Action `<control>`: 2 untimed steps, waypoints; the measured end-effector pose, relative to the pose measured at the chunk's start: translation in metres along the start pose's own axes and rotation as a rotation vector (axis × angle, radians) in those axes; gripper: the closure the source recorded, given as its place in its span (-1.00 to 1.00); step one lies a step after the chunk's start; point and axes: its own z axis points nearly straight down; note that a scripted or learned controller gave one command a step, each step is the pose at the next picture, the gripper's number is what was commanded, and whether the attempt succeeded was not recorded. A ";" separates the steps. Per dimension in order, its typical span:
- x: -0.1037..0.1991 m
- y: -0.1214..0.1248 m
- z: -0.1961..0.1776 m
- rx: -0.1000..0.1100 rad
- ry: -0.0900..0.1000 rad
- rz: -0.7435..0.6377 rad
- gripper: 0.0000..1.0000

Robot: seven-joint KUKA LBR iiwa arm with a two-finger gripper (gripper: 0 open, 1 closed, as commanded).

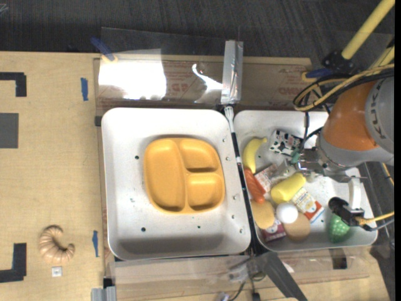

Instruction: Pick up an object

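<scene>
The right bin holds a pile of toy foods. A yellow banana lies at its left, with an orange carrot below it. A yellow block sits in the middle, and a white egg and a brown round piece lie nearer the front. A green item rests at the front right. My gripper reaches in from the right and sits low over the pile, just above the yellow block and beside a black-and-white item.
The left bin holds a yellow divided plate. A tan croissant lies on the bench at the far left. A red-and-white packet lies among the foods. Yellow cables hang behind the right bin.
</scene>
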 end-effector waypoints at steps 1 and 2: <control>0.004 0.000 -0.010 0.003 0.006 -0.003 1.00; 0.007 0.049 -0.001 0.027 0.005 -0.015 1.00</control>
